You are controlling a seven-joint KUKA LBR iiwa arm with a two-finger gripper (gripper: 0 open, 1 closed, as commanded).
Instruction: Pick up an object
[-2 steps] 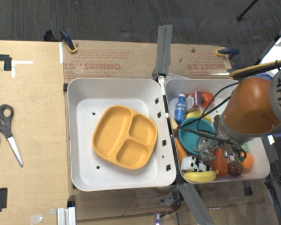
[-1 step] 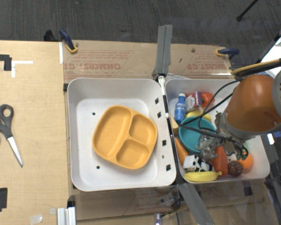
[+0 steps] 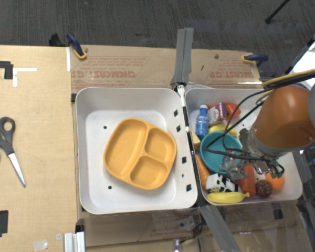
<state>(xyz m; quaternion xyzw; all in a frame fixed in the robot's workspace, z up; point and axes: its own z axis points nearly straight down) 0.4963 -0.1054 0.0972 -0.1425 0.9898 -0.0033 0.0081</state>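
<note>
Both white bins (image 3: 84, 140) sit on cardboard; my claw (image 3: 236, 167) hangs among crowded toys, its grip state unclear behind cables (image 3: 236, 152).

This is looking like a robotics lab or test bench rather than a home: two shallow white bins (image 3: 84, 156) are sitting side by side on a plywood bench (image 3: 31, 140) lined with flattened cardboard (image 3: 126, 67) that blue clamps (image 3: 76, 45) are pinning down. Black tape marks (image 3: 1, 67) are sticking to the wood, scissors (image 3: 8, 146) are lying at the left, and dark carpet (image 3: 121, 9) is showing beyond the bench
</note>
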